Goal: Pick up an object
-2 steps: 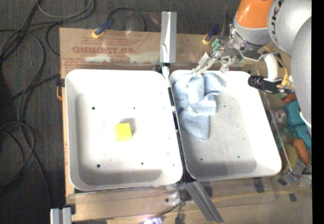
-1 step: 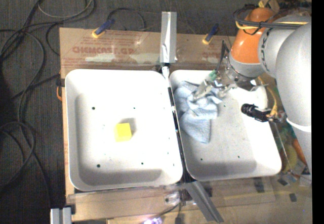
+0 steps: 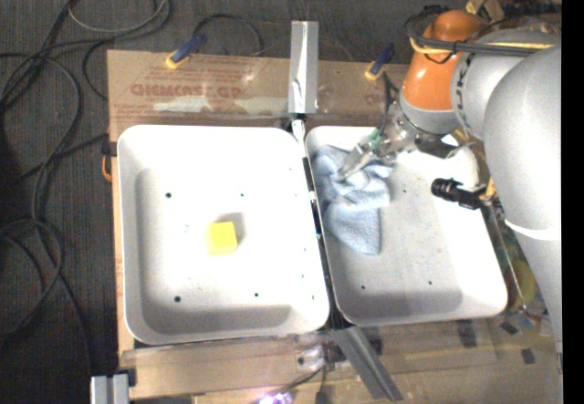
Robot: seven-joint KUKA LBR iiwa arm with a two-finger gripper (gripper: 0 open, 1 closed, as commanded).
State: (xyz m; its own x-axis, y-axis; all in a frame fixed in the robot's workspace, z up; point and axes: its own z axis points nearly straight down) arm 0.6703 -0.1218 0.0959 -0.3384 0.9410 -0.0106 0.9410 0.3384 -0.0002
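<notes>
Lying crumpled in the right bin (image 3: 456,293) is a pale blue cloth (image 3: 358,202), the one soft thing in view; it is bunching into folds at its upper end and trailing down toward the bin's middle, close to the wall the two bins share. One gripper (image 3: 363,154) is reaching in from the right, under the arm's (image 3: 520,119) orange band, and its tip is pressing into the cloth's upper left folds. How far the jaws are standing apart cannot be told, nor whether any fabric is sitting between them. Two white bins are sitting side by side on the bench. One small yellow block (image 3: 223,237) is resting alone near the middle of the left bin (image 3: 155,302), well apart from the cloth. One cloth, one block, one gripper.
</notes>
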